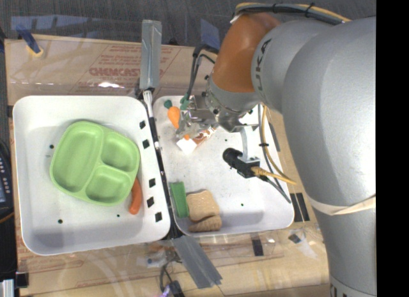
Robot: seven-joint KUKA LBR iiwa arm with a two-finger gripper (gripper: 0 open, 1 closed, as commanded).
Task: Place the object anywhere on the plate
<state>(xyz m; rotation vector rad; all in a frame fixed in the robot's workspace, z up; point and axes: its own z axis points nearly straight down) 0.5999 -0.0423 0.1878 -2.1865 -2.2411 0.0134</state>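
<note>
- The carrot (173, 115) lies in the right bin's (275, 216) far-left corner, its long axis running roughly near-to-far, green top pointing away.
- The gripper (195, 122) sits just right of it; I cannot tell its state.

"CHEMCAST" on the protective sheet (102, 66)

Probably a robotics lab, taped white bins (38, 238), cabled arm (319, 98)
</note>
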